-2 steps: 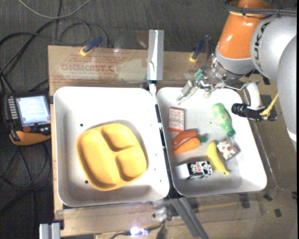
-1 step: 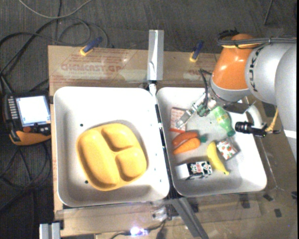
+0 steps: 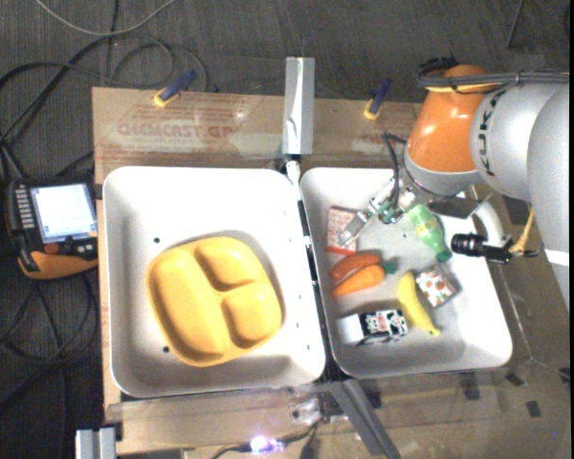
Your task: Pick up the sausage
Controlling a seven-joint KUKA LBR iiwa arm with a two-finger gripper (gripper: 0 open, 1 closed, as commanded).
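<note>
The sausage (image 3: pixel 349 263), a reddish-orange link, lies in the left half of the right bin (image 3: pixel 478 352), pressed against an orange carrot (image 3: pixel 365 278) with a green tip. My gripper (image 3: pixel 376 208) hangs over the back of the same bin, up and to the right of the sausage, near a small printed card (image 3: pixel 341 223). It is apart from the sausage, and nothing shows in its grasp. The grey arm with its orange band (image 3: pixel 445 132) reaches in from the right.
The right bin also holds a green bottle (image 3: pixel 427 229), a banana (image 3: pixel 416 306), a small printed box (image 3: pixel 436 286) and a black-and-white can (image 3: pixel 373 326). In the left bin (image 3: pixel 124 218) sits a yellow divided tray (image 3: pixel 216 297). A metal post (image 3: pixel 298 113) stands behind the bins.
</note>
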